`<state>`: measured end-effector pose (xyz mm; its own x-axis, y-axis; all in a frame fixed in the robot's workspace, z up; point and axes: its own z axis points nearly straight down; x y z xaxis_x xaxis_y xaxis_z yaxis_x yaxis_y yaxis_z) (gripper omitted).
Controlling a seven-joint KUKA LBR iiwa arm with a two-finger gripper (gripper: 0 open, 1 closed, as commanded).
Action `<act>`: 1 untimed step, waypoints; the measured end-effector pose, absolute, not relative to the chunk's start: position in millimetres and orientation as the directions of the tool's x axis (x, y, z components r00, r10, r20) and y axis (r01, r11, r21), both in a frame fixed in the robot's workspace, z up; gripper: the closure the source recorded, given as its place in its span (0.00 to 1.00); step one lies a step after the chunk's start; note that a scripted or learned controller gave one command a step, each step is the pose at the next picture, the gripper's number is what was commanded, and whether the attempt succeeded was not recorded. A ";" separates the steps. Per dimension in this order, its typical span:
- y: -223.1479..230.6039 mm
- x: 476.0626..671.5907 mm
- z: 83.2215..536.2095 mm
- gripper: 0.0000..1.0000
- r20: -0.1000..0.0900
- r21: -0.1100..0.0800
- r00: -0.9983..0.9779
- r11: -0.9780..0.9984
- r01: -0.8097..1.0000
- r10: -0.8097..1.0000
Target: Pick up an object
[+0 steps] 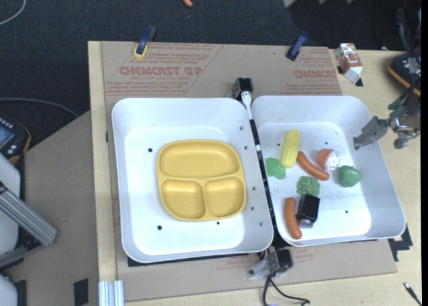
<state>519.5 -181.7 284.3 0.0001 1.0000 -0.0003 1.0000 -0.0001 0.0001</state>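
The right white bin [374, 221] holds several toy foods. A yellow corn cob [290, 147] lies near its middle, with a green leafy piece [275, 168] to its left. An orange sausage [312, 166] lies beside a red-and-white piece [328, 159] and a round green piece [348, 176]. Lower down are a broccoli floret [307, 185], a black block [307, 208] and a second sausage [291, 218]. My gripper [374, 132] hangs over the bin's right rim, up and to the right of the round green piece, with nothing seen in it.
The left white bin [134, 164] holds a yellow divided plate [200, 179]. Clamps [142, 43] pin the cardboard sheet at the back. A small red-and-white box [349, 61] sits at the bench's back right. Cables lie on the dark floor.
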 end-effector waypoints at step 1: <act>-186.8 524.2 237.9 0.00 0.002 -0.006 0.001 -0.001 1.000 1.000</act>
<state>524.2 -186.8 237.9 0.0006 1.0000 0.0022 1.0000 -0.0006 -0.0059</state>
